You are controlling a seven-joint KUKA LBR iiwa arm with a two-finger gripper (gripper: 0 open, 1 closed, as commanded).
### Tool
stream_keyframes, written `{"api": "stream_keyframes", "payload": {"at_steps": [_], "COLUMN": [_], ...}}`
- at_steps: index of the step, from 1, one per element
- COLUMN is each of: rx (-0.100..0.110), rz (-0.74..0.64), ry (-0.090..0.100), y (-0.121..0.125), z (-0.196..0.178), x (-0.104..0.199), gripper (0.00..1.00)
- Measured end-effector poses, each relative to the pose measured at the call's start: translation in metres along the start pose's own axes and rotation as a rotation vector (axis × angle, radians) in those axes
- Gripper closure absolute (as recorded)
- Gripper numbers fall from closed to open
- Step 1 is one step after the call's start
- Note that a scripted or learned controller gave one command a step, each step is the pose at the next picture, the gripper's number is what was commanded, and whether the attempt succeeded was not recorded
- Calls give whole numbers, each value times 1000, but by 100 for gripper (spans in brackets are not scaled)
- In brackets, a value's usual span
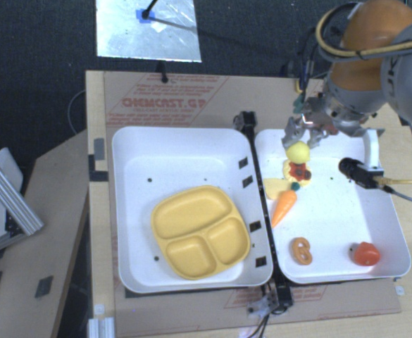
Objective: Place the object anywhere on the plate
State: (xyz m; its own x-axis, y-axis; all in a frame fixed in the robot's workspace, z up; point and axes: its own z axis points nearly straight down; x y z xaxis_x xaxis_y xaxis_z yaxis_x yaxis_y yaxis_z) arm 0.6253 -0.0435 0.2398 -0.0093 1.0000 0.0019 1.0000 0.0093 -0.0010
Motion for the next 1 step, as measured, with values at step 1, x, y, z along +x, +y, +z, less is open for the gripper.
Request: {"api": "stream_keyframes", "payload": {"at_steps": [1], "rx": [1], "rz": [-1], "ry": [1], "y": [-17], "z": [9], "x": [59], "gripper": [100]}}
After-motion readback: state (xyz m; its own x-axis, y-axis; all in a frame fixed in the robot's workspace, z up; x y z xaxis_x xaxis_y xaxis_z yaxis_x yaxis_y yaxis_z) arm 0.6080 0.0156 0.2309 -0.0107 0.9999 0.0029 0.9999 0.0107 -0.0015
